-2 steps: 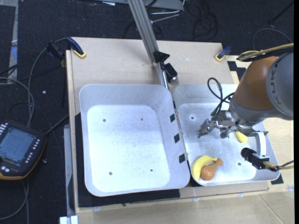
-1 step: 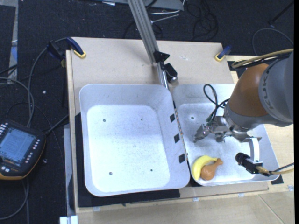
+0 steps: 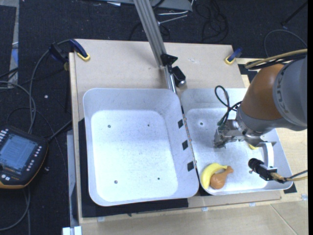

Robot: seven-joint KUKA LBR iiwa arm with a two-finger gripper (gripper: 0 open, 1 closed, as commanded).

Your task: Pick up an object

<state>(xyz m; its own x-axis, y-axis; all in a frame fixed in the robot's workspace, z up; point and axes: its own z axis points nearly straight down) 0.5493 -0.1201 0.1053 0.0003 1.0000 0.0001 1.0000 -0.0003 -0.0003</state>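
On the dark floor at the far left, beside the bench, a handheld pendant point(image 3: 17, 155) with a lit screen lies among loose cables. Next comes the pale wooden bench point(image 3: 122, 65), with a blue and yellow clamp point(image 3: 80, 53) gripping its far left corner. The left bin point(image 3: 132, 146), white and lightly speckled, sits on the left half of the bench, its floor bare to the rim. A slanted aluminium strut point(image 3: 150, 26) comes down from the far side and ends where the two bins meet. A row of small black tabs point(image 3: 186, 144) runs along that shared edge. The right bin point(image 3: 200, 114) lies just beside the left one, their rims touching. In its near left corner lies a yellow banana point(image 3: 210, 170), curved, with an orange-brown drumstick-shaped piece point(image 3: 218, 179) touching it on the near right side. The gripper point(image 3: 220, 142) hangs over the middle of the right bin, just far of those two things and apart from them; nothing can be seen in its grasp, and from this angle I cannot tell how far open it is. A second clamp point(image 3: 233, 57) holds the bench's far right corner. The arm point(image 3: 274, 99), orange above grey, reaches in from the right over the right bin's far right side.
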